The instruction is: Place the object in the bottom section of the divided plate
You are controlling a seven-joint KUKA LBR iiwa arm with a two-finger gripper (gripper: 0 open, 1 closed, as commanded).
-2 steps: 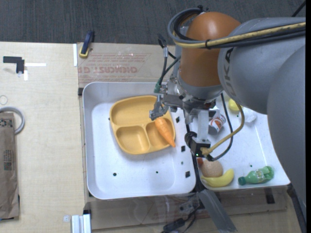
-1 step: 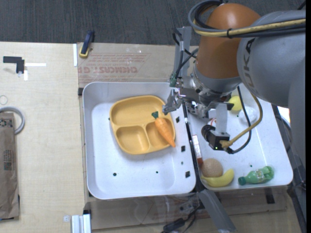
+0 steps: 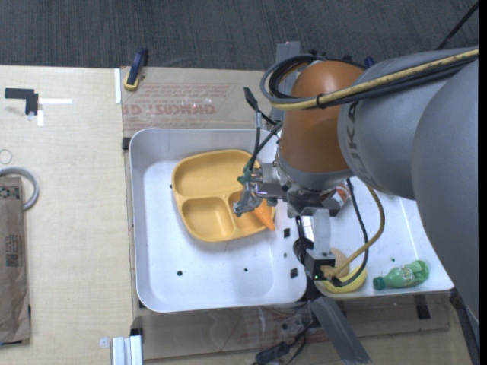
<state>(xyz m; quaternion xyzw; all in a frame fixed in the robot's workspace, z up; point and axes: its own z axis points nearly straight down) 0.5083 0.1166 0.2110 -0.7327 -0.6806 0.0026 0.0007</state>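
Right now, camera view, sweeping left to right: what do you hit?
Brown paper bag → blue-and-yellow tool → left white bin → yellow divided plate → orange carrot-like piece → banana → green bottle.

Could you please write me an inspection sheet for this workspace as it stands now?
Surface: two white bins side by side on a pale bench.
Job's things: yellow divided plate in the left bin; orange carrot-like object at its right edge.
Clutter: green bottle and banana in the right bin.
Grippers: gripper over the plate's right rim; whether it holds anything cannot be told.
Cables: black and yellow hoses loop along the arm.
Surroundings: cardboard sheet behind the bins, brown bag at far left.
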